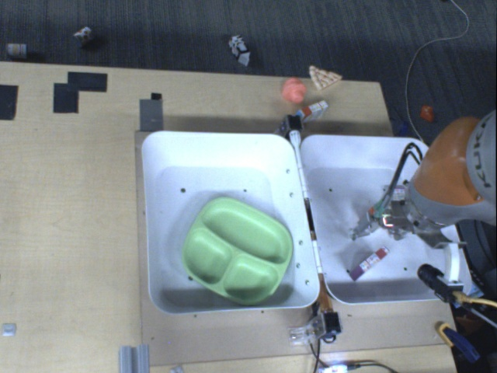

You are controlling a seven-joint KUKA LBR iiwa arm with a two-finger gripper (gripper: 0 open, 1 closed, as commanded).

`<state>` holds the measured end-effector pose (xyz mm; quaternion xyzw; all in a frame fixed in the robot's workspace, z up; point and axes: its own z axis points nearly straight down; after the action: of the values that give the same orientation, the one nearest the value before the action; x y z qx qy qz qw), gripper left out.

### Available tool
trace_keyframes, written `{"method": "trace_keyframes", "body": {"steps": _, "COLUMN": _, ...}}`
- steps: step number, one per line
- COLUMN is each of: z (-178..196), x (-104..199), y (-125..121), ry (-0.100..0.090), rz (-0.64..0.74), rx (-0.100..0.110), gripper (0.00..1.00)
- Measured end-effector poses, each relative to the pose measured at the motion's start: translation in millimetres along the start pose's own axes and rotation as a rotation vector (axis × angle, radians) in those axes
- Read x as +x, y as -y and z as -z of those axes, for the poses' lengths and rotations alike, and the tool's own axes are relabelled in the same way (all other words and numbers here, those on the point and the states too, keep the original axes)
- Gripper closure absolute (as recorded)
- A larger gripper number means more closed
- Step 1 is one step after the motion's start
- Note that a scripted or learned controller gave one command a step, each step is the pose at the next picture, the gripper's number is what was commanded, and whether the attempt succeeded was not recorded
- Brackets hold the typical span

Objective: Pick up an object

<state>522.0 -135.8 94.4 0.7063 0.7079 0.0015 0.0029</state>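
Observation:
A small purple and red tube (367, 263) lies in the right bin (342, 177), near its front wall. My gripper (375, 225) hangs low over the right bin's middle, just above and behind the tube and apart from it. Nothing shows in its grasp. A green divided plate (237, 249) lies tilted in the left bin (178, 169), toward the front.
On the bench behind the bins are a pink ball (293, 90), a tan wedge (324, 77) and a small red-tipped tube (314, 110). A grey block (151, 115) stands at the left bin's back corner. The arm's orange band (454, 162) overhangs the right bin's right side.

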Motion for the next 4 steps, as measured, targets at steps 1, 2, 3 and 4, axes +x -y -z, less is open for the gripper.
{"method": "trace_keyframes", "body": {"steps": 1, "z": 10, "x": 1, "y": 0, "ry": -0.002, "rz": 0.001, "rx": -0.001, "gripper": 1.00}}
{"method": "trace_keyframes", "body": {"steps": 2, "z": 87, "x": -36, "y": -95, "ry": 0.000, "rz": 0.003, "rx": -0.001, "gripper": 1.00}}
{"method": "trace_keyframes", "body": {"steps": 3, "z": 86, "x": -35, "y": -94, "ry": -0.001, "rz": 0.004, "rx": 0.002, "gripper": 0.00}}
{"method": "trace_keyframes", "body": {"steps": 4, "z": -9, "x": -7, "y": -122, "ry": -0.001, "rz": 0.004, "rx": 0.001, "gripper": 0.00}}
